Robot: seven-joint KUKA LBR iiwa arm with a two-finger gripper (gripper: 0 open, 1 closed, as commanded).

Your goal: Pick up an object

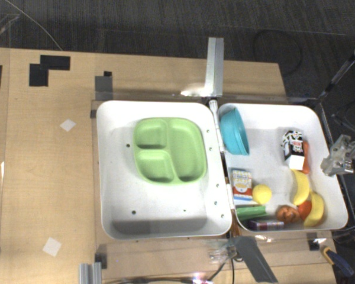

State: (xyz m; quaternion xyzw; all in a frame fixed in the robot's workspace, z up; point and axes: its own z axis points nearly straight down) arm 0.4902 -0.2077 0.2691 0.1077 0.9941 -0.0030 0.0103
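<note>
Spanning a tan worktop (41, 176) over dark carpet (165, 10): two white bins (106, 158). Hovering at right bin's right rim: fingers (341, 158), opening unclear, holding nothing visible.

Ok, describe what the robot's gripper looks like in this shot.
Little of it can be seen. At the right edge of the right-hand white bin, the gripper appears as a small, pale grey metallic assembly with blocky, angular parts. It is too small and blurred to make out markings or finger detail. Thin dark cables or rods run up the frame's right side, though whether they belong to the arm is unclear.
</note>
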